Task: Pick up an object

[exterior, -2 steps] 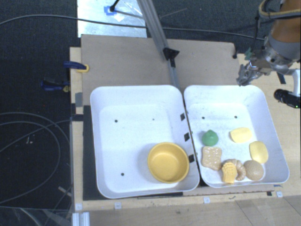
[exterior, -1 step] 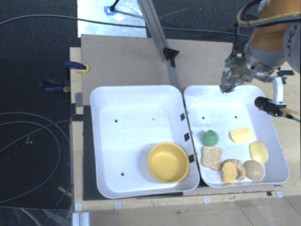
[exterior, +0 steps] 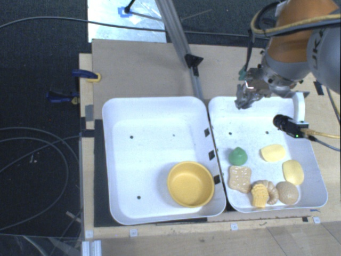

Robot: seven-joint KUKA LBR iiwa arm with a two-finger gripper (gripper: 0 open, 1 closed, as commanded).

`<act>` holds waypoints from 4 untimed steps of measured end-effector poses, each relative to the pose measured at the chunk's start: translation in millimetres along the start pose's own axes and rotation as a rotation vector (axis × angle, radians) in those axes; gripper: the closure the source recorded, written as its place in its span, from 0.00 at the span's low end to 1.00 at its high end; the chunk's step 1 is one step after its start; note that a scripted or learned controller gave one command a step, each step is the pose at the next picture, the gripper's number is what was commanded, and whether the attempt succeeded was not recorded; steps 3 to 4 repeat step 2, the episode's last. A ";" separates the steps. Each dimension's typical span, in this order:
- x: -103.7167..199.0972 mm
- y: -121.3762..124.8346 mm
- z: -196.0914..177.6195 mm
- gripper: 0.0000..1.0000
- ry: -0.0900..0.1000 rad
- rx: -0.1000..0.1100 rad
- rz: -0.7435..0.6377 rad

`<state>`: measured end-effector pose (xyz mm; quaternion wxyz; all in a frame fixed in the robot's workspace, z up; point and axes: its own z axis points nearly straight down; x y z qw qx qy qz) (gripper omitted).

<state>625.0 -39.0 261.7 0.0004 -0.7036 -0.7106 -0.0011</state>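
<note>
Single arm (exterior: 298, 31) entering from the right side of the camera view, upper corner. Orange band bulks large at top right, grey casing below and beside it. Wrist angled downward and to the left. Claw (exterior: 245, 101) at the low end of the wrist, pointing down-left, small and dark with a pale metallic body above it. Nothing seen between the tips. Cables looped around the orange section; a white bracket with a black cylindrical unit hangs off the wrist's lower right side.

brown bench (exterior: 138, 71), two white bins side by side, left bin (exterior: 154, 116), right bin (exterior: 256, 122)
</note>
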 end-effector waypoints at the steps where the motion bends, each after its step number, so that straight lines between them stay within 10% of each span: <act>1: 45.2 -15.9 -3.5 1.00 0.000 0.001 0.000; 2: 103.6 -32.2 4.7 1.00 0.000 0.002 -0.001; 4: 103.6 -32.2 4.7 1.00 0.000 0.002 -0.001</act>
